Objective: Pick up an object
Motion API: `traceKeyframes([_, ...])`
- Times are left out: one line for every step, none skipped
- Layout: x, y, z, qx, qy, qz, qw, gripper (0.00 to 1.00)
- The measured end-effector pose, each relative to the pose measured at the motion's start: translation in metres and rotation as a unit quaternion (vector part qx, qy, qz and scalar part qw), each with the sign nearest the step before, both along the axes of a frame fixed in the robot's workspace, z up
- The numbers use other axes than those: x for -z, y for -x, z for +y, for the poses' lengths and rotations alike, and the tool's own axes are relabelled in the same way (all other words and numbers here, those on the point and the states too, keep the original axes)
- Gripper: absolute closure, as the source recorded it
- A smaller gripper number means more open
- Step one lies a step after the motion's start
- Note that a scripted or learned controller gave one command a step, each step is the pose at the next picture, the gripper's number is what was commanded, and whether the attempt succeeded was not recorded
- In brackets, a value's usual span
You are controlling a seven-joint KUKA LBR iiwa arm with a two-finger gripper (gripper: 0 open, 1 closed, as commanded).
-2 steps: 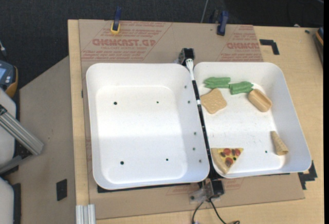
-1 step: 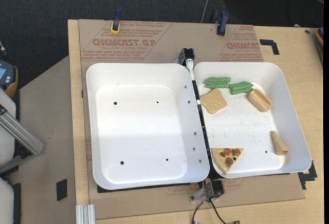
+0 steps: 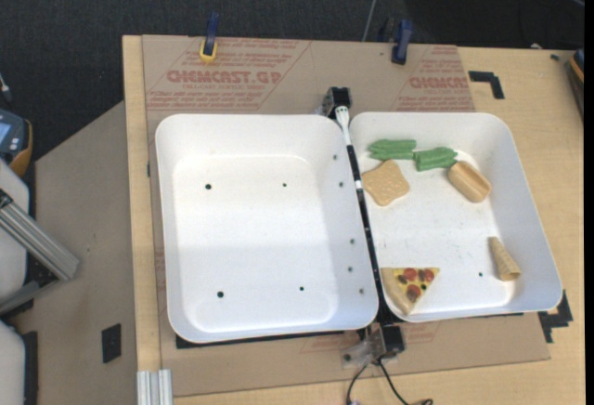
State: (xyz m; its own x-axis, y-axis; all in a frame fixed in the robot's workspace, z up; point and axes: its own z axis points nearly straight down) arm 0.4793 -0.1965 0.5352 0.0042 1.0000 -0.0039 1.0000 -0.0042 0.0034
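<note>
Camera view gives you both white bins side by side on the bench (image 3: 278,69), which is covered with brown printed board. Your left bin (image 3: 251,227) shows a bare white floor with four small dark dots. All the pickable items sit in the right bin (image 3: 534,236). Along its far side you have two green pieces, the left green piece (image 3: 391,150) and the right green piece (image 3: 434,158), lying nearly end to end. Just in front of them, close to the wall between the bins, rests a toy bread slice (image 3: 385,183). A tan bread roll (image 3: 469,181) lies just right of the green pieces. Nearer you, a small tan cone-shaped piece (image 3: 504,258) sits by the right wall, and a toy pizza slice (image 3: 410,285) rests in the near left corner. You cannot tell the tool's state.
</note>
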Motion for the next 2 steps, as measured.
traceKeyframes([-0.0001, -0.0001, -0.0291, -0.001, 0.0000, 0.000, 1.0000, 1.00])
traceKeyframes([-0.0003, -0.0046, -0.0276, -0.002, -0.0001, 0.000, 1.0000, 1.00])
